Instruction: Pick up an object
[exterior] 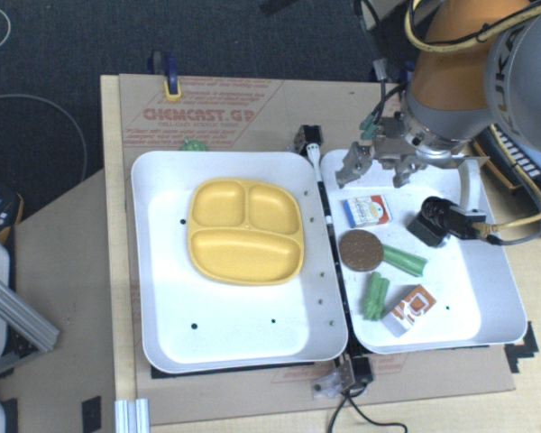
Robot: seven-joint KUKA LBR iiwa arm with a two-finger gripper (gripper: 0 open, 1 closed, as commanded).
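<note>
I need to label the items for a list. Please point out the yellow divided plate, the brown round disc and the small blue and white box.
yellow divided plate (246, 231), camera view, centre ridge
brown round disc (362, 250), camera view, top face
small blue and white box (366, 210), camera view, printed top

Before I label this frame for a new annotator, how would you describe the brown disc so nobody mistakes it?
Look in the right-hand white bin, along its left wall beside the bin holding the yellow divided plate. The brown disc lies just below the small blue-and-white card and touches a green cylinder. It is the only round, flat, dark brown thing there.
</note>
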